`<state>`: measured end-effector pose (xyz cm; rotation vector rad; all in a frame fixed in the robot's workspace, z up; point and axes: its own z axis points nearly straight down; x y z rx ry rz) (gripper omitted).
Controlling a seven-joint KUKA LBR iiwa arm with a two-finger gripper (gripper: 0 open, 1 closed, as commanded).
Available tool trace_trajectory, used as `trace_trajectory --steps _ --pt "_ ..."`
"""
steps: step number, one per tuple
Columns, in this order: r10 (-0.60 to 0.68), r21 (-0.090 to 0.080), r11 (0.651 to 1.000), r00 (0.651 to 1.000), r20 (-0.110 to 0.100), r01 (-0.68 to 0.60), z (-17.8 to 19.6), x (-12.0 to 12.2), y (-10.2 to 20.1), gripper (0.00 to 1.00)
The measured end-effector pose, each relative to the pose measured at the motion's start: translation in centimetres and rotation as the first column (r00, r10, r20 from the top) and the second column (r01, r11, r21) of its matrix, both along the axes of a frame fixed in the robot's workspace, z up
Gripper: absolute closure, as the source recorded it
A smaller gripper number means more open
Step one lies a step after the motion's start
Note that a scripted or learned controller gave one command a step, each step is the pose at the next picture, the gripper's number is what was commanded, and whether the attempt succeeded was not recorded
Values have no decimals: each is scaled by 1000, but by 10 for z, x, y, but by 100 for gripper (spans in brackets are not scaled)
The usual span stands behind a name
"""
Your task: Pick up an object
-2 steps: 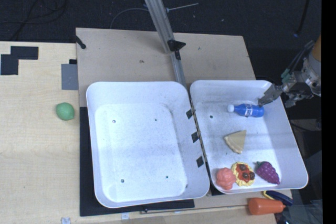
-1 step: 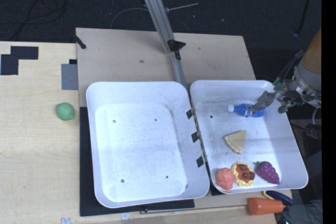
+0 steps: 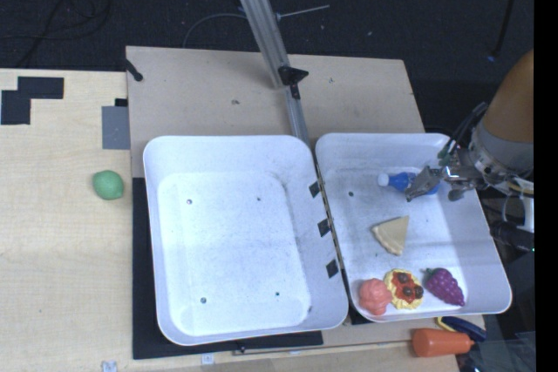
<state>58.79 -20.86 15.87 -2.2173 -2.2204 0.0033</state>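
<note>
Gripper (image 3: 433,183) low over the right bin (image 3: 475,235), fingers parted, tips just beside a blue bottle (image 3: 398,180) (contact impossible to judge). Nearby in that bin: pale wedge (image 3: 391,233); along the near edge, pink lump (image 3: 374,296), pizza toy (image 3: 404,288), purple grapes (image 3: 444,285).

No readable text, label, brand, number or sign appears on the bins, the bench or the objects.
</note>
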Motion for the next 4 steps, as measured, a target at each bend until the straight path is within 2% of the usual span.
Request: trace_trajectory --steps 1,2,3,4 --pt "0 0 1000 1000 -1 0 -60 0 9 0" --pt "-1 -1 1000 1000 4 1 -47 1 7 100" --pt "-2 -2 1000 1000 7 2 -3 -5 6 100" --pt "-1 -2 1000 1000 9 1 59 -1 8 100"
